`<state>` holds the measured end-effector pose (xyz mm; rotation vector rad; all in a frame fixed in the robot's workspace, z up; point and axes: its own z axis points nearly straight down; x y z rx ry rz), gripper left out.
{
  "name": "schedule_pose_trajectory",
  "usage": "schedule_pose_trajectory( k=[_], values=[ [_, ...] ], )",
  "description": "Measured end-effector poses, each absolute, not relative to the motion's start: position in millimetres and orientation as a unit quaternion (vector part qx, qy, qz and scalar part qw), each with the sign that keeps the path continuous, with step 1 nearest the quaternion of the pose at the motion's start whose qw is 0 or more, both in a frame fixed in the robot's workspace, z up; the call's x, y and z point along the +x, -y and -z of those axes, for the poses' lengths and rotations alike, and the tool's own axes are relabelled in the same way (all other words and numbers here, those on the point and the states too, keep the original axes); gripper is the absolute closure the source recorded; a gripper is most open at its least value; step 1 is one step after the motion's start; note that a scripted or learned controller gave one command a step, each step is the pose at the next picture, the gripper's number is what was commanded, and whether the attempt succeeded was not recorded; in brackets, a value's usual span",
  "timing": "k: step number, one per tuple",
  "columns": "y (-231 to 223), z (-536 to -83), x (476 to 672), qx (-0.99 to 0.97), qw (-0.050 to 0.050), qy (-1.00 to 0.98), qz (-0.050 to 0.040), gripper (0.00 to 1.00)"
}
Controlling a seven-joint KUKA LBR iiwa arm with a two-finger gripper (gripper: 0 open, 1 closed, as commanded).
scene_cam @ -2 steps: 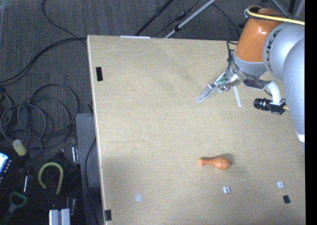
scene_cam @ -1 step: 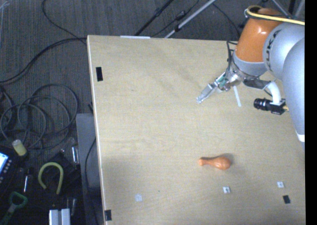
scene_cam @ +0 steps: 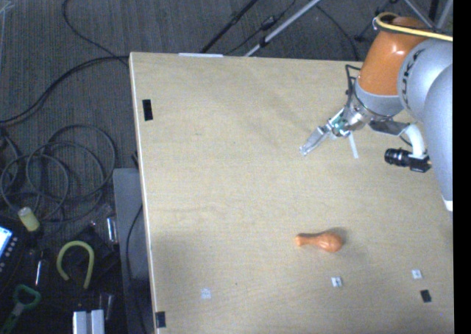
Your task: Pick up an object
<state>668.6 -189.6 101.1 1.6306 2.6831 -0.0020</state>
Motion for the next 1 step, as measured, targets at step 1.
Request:
schedule_pose_trajectory(
  k=[1],
  values=[
    [189.6,-101.1,668.6,0.519,0.001,-0.855,0.0006,0.0]
  ],
)
